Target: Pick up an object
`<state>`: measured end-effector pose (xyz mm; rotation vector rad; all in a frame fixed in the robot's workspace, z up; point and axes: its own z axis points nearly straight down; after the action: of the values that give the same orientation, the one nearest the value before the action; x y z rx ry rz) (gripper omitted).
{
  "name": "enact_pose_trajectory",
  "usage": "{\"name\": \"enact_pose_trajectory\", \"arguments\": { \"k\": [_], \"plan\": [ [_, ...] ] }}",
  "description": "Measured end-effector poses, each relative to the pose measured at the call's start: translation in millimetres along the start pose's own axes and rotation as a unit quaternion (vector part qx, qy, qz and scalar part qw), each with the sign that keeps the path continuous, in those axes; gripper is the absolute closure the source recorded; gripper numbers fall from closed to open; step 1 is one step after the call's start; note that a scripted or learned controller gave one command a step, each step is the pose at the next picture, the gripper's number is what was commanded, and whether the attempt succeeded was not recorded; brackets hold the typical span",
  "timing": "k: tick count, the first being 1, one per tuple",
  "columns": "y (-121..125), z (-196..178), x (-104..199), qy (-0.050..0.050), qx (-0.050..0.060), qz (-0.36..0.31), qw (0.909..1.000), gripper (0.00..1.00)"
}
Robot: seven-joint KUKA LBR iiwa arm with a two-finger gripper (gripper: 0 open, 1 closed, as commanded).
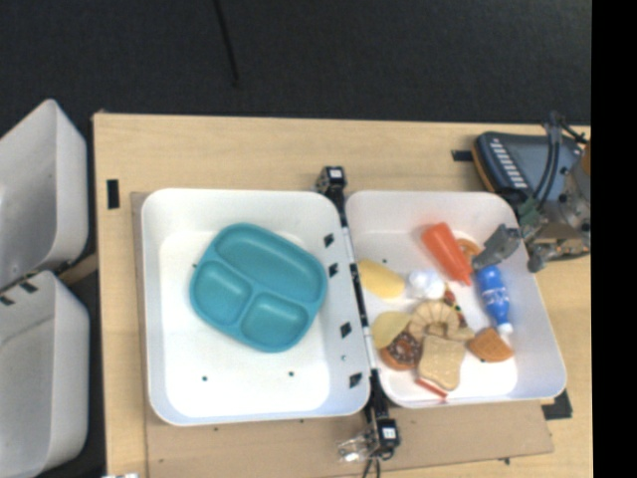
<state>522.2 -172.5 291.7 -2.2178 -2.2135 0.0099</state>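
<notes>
The arm (557,202) was cut off at the 3 o'clock edge of the view, so only its dark wrist parts showed, and the hand (518,249) was too small and dim to tell how its fingers stood. In the right bin (393,212), the food pieces (433,342) toward 6 o'clock overlapped, hiding each other's edges. The white containers (35,267) at 9 o'clock ran off the frame.
</notes>
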Motion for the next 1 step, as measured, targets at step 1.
{"name": "enact_pose_trajectory", "arguments": {
  "k": [1],
  "plan": [
    [1.7, -5.0, 0.4, -0.001, -0.005, -0.001, 1.0000, 0.00]
  ]
}}
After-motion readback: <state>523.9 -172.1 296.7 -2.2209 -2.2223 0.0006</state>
